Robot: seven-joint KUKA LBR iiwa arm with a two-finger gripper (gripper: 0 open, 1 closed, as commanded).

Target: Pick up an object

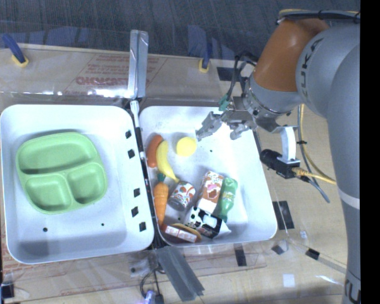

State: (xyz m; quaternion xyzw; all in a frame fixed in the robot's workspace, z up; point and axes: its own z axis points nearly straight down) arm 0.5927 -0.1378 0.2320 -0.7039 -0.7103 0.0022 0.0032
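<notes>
My gripper [223, 129] hangs over the far part of the right bin [256, 189], its two fingers spread open with nothing between them. Just left of and below the left fingertip lies a small yellow ball [186, 146]. Beside the ball are a banana [165, 161] and a red-orange piece [153, 149]. Lower in the bin lie a carrot [160, 198], a small can [181, 196], a juice carton [209, 192] and a green bottle [228, 195].
The left bin [69, 233] holds a green divided tray [61, 170]. A metal divider [138, 65] stands between the bins at the far side. Small flat packets [190, 230] crowd the right bin's near edge. The arm's wrist and cable [285, 157] hang over the right rim.
</notes>
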